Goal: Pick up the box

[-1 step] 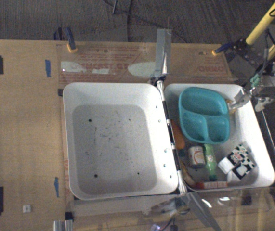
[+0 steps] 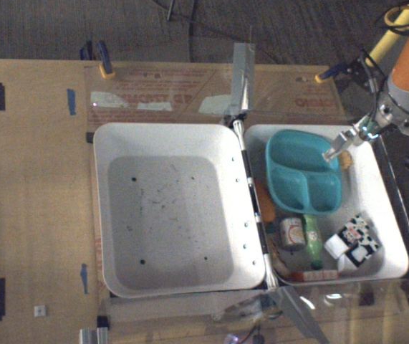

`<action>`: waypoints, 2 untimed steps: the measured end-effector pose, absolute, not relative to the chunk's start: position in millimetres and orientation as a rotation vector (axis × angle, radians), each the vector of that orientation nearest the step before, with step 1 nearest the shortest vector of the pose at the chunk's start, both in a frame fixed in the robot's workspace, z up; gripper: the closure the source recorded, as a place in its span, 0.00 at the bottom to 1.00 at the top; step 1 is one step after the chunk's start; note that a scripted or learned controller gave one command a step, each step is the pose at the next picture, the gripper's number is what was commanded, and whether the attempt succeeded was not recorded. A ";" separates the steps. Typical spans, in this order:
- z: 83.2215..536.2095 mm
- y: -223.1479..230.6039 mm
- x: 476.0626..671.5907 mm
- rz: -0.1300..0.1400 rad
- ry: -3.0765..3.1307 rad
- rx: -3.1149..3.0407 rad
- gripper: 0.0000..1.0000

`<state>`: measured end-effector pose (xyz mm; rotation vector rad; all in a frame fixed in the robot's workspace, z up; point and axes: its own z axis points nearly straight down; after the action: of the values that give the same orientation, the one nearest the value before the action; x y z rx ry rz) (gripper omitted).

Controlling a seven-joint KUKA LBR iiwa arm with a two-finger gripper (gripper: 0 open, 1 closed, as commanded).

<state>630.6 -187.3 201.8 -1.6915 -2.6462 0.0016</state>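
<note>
Rt bin [image 2: 394, 213]: teal divided tray [image 2: 304, 172], small can [image 2: 292, 233], green bottle [image 2: 311, 235], box [image 2: 358, 240] w/ black-white pattern at front-rt corner. Fingers [image 2: 339, 147] over tray's rt edge, gap unclear. Labels unreadable.

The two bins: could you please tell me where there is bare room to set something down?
The left bin has a bare floor from wall to wall. The right bin is crowded: the teal tray fills its far half, with the gripper above it, and the box, a can and small items pack the near end.
</note>
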 end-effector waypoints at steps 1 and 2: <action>108.3 -140.0 580.8 0.002 -2.606 -1.748 0.00; 91.8 -176.5 486.0 -0.005 -2.608 -1.801 0.00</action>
<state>486.0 -176.5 91.8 -1.8008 -2.6084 -0.0051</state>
